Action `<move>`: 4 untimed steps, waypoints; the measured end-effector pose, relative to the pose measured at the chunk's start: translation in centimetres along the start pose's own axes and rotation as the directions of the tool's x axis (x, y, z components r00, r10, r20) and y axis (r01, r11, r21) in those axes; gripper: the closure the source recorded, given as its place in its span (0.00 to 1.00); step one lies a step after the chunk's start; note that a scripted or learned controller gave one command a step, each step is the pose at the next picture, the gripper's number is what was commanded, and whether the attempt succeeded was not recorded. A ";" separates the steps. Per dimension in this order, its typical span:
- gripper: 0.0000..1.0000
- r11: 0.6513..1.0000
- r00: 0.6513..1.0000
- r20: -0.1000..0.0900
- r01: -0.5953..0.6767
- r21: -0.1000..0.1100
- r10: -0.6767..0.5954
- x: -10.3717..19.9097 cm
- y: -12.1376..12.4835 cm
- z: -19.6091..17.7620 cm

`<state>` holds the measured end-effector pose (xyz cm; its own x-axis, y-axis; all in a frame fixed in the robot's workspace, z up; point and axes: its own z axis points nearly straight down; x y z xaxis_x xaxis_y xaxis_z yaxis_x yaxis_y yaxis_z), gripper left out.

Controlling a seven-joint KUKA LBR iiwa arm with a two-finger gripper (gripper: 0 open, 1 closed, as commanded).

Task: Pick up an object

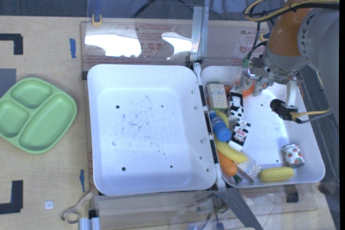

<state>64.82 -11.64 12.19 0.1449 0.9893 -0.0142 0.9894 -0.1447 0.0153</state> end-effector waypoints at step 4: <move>1.00 0.989 0.989 -0.017 0.144 0.010 -0.144 2.6 0.9 -4.9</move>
